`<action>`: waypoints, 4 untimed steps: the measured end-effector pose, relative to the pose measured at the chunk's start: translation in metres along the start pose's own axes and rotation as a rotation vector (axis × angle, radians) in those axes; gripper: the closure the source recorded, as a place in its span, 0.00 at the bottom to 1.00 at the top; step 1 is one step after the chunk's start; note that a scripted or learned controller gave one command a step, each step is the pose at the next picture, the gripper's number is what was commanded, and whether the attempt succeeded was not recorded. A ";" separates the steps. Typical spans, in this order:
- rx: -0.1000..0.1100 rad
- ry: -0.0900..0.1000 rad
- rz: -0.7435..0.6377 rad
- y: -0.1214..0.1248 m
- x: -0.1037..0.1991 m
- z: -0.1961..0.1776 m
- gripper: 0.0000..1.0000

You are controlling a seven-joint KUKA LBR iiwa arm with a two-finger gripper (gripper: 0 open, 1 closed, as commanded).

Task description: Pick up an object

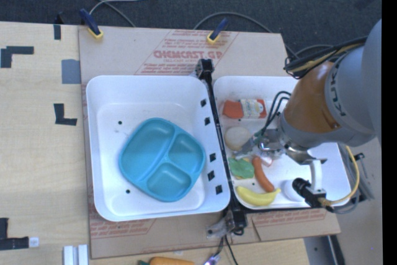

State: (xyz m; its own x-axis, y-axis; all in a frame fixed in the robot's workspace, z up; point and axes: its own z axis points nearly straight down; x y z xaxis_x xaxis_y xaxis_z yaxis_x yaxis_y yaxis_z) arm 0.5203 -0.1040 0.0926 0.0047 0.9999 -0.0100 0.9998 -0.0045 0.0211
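Well, from my screen I see the arm [335,102] coming in from the right over the right bin [338,186], its orange band and grey wrist covering much of that bin's middle and far side. The pincer [263,144] is low among the toy food, but it reads as a small dark and metallic tangle against the clutter, and I cannot tell how far apart it stands or whether it has anything in it. Just left of it lies a pale round item [236,135] that I can't identify, and below that something green [241,167], leafy-looking but blurred. An orange-red sausage shape [263,175], maybe a carrot or hot dog, lies slanted right beneath the pincer, and a banana [257,197] curves along the bin's near edge beside it. At the far end sits a red-and-white packet [244,109], its label too small to read and its right end cut off by a cable. The left bin [102,96] holds a blue divided plate [162,159] with three compartments. Along the counter [37,133], an orange object [166,261] is clipped by the bottom edge.
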 end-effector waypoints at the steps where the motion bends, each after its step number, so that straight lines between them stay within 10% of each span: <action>1: -0.009 0.001 -0.003 -0.028 -0.003 -0.001 0.00; 2: 0.015 0.008 -0.004 0.005 -0.005 0.004 0.00; 3: 0.017 0.008 -0.004 -0.017 0.003 0.006 0.00; 4: 0.016 0.008 -0.004 -0.016 0.003 -0.004 1.00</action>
State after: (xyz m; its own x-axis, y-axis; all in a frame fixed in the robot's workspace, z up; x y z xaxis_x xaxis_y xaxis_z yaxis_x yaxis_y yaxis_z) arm 0.5038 -0.1009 0.0961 0.0009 1.0000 -0.0025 1.0000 -0.0009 0.0054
